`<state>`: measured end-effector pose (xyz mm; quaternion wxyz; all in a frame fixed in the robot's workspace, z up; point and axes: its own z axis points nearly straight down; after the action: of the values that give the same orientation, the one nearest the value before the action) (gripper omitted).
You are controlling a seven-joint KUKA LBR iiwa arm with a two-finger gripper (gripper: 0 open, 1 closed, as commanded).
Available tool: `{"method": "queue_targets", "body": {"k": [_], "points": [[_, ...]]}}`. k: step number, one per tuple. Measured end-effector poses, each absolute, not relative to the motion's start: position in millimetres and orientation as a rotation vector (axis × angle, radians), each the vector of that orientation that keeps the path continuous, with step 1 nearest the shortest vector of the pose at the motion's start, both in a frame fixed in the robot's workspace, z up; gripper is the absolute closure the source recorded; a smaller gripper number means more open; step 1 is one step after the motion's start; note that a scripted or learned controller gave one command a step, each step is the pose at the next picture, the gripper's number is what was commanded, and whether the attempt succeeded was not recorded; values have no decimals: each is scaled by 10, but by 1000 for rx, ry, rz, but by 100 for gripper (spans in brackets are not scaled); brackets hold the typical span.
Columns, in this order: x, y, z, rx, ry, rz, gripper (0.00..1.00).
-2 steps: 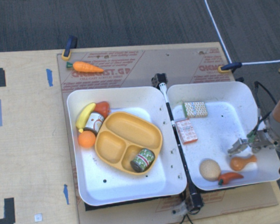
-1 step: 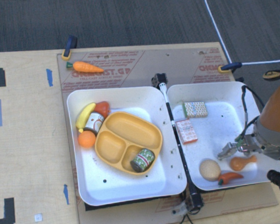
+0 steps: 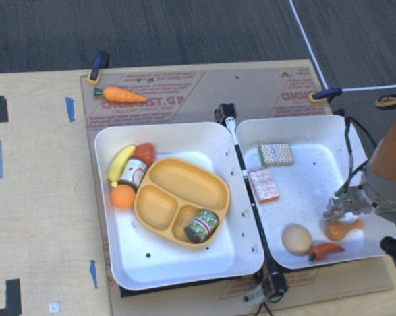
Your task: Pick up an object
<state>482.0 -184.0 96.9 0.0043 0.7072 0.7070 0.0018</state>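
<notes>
- Arm (image 3: 391, 157) reached in from the right, over the right bin (image 3: 304, 129), with the jaws low at that bin's right side.
- Gripper (image 3: 342, 208) sat just above and touching, or nearly touching, an orange fruit (image 3: 341, 230); state of jaws: cannot tell, and nothing was seen held.
- Other items in the right bin: tan ball (image 3: 297, 239), red pepper (image 3: 324, 250) just beside the fruit, green box (image 3: 275, 154), pink box (image 3: 263, 184).
- Left bin (image 3: 120, 247) held a yellow tray (image 3: 179, 182) with a can (image 3: 202, 225), plus banana (image 3: 119, 162), orange (image 3: 122, 196) and tomato (image 3: 144, 151); a carrot (image 3: 122, 94) lay on the desk behind.
- Judged step: descent or approach onto the orange fruit, grasp not confirmed.
- Next move would call for closing squarely on the fruit, clear of the pepper and bin wall, then a straight lift.
</notes>
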Motion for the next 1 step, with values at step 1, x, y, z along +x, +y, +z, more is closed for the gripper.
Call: {"method": "queue_targets", "body": {"k": [1], "points": [[4819, -1839, 968, 2215, 2216, 5, 0]]}}
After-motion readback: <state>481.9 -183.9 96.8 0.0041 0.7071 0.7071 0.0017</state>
